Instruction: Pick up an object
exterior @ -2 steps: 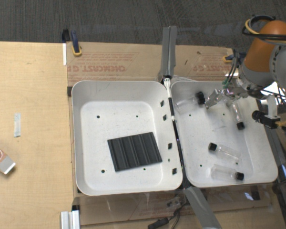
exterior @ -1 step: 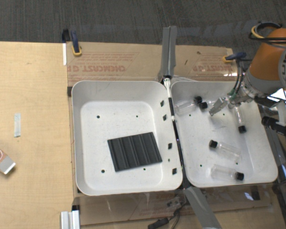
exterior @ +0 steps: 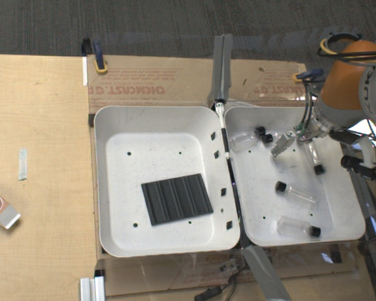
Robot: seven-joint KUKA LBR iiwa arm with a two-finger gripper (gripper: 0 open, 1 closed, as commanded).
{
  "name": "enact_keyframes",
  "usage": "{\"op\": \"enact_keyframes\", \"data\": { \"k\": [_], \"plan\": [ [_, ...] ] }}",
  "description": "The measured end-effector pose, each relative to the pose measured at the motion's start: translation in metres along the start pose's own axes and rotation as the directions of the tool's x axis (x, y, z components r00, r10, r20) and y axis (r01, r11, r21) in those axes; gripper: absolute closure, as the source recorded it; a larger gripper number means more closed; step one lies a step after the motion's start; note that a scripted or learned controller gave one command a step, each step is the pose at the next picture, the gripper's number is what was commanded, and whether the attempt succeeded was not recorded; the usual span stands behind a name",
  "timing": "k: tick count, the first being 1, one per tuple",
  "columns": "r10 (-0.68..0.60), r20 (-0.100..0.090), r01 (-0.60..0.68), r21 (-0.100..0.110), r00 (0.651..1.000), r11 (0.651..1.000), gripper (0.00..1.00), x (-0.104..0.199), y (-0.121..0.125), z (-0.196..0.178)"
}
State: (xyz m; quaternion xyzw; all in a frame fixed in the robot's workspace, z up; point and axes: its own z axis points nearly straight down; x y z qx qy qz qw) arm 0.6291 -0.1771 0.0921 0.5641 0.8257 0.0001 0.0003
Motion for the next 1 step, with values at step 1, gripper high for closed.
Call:
{"op": "enact_keyframes", "data": {
  "k": [1],
  "plan": [
    [0.003,0.001,-0.003,-0.002,1.000,1.000,1.00,-0.0011,-0.0001,-0.0096]
  ]
}}
